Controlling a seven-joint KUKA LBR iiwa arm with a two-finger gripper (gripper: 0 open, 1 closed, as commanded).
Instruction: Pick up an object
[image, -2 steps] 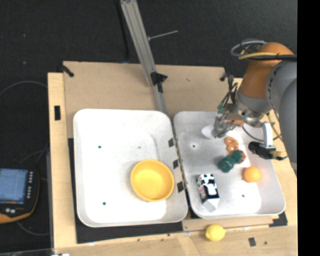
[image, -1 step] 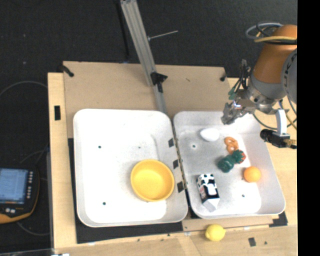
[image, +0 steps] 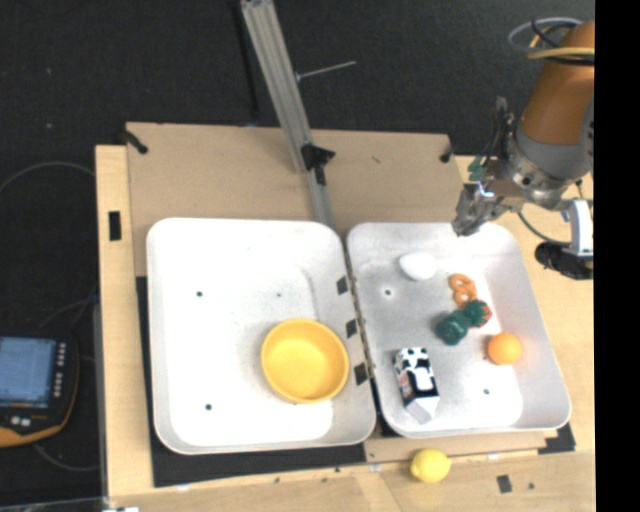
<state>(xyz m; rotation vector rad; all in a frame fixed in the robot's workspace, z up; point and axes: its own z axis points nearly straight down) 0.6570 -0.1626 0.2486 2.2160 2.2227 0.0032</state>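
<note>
The right bin (image: 530, 390) holds a white egg-shaped object (image: 417, 266), an orange pretzel (image: 462, 288), a green toy with a red tip (image: 462, 322), an orange ball (image: 505, 349) and a small cow-print milk carton (image: 416, 383). A yellow bowl (image: 304, 360) sits in the left bin (image: 200, 260). My gripper (image: 468, 222) hangs over the back edge of the right bin, above and to the right of the white object, with nothing visibly held.
A yellow lemon (image: 430, 465) lies on the bench in front of the right bin. A metal pole (image: 285, 95) slants down to the gap between the bins. A tablet-like device (image: 32, 385) lies at the far left.
</note>
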